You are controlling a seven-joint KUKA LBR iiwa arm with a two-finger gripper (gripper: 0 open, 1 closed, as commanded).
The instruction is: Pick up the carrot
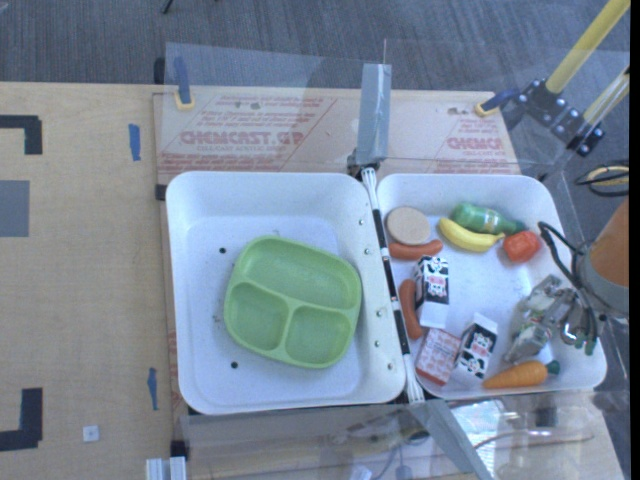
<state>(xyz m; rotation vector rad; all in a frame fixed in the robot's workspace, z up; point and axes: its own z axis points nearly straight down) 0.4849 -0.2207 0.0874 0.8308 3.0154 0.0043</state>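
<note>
Basically not picked yet: carrot (pixel 517 375) lies on floor of right bin (pixel 480 183), near front-right corner. Gripper (pixel 535 336) hovers just above/beside it; can't tell its state. Grab & lift left to do.

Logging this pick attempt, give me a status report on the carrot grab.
Tool above right bin's lower right corner, just over carrot. Carrot flat on bin floor, not held. Milk carton close on its left.

1 fixed overhead camera looks down aslant on 2 bins (pixel 200 208).
</note>
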